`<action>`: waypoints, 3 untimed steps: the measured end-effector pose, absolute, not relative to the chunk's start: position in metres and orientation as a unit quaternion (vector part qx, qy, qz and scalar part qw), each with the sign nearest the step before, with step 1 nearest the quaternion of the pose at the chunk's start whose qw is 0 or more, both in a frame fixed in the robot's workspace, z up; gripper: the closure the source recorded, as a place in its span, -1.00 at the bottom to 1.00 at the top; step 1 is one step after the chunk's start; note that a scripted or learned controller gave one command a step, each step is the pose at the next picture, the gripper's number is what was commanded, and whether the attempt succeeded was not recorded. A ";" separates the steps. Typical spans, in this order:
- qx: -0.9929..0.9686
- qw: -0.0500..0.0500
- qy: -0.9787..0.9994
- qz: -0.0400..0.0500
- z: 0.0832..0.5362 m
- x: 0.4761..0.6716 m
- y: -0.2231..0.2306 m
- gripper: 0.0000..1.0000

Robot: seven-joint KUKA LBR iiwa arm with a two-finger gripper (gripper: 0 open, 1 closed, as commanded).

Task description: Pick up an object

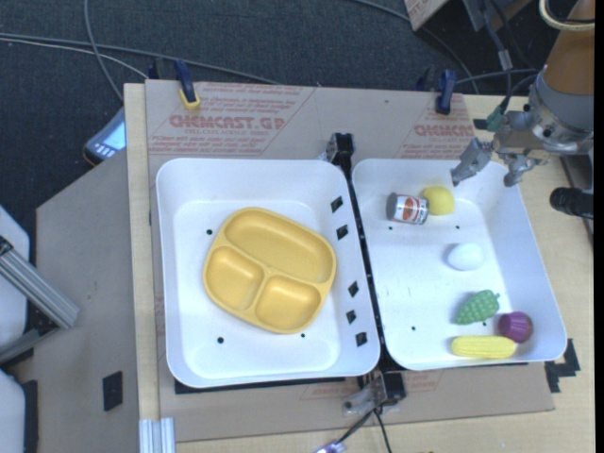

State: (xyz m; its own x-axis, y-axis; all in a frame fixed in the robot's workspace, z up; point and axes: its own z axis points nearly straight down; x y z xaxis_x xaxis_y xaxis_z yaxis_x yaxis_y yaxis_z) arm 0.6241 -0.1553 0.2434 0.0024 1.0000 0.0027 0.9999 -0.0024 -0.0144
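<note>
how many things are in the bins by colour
yellow: 3 — tray, lemon, corn
white: 1 — egg
green: 1 — grapes
purple: 1 — onion
red and white: 1 — can
total: 7

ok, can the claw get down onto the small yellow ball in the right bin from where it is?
Probably yes. The claw hangs open just above and right of the small yellow ball, with nothing between them. The red-and-white can touches the ball's left side, which may crowd one finger.
</note>
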 end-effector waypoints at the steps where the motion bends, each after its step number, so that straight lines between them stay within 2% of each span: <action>1: -0.707 0.000 -0.707 0.000 0.251 0.627 -0.155 -1.00; 3: -0.707 0.002 -0.707 0.001 0.144 0.635 -0.167 -1.00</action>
State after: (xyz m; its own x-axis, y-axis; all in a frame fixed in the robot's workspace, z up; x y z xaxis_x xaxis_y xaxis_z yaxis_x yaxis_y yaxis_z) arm 0.6351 -0.1668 0.1444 0.0004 1.0000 0.0011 1.0000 -0.0004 -0.0050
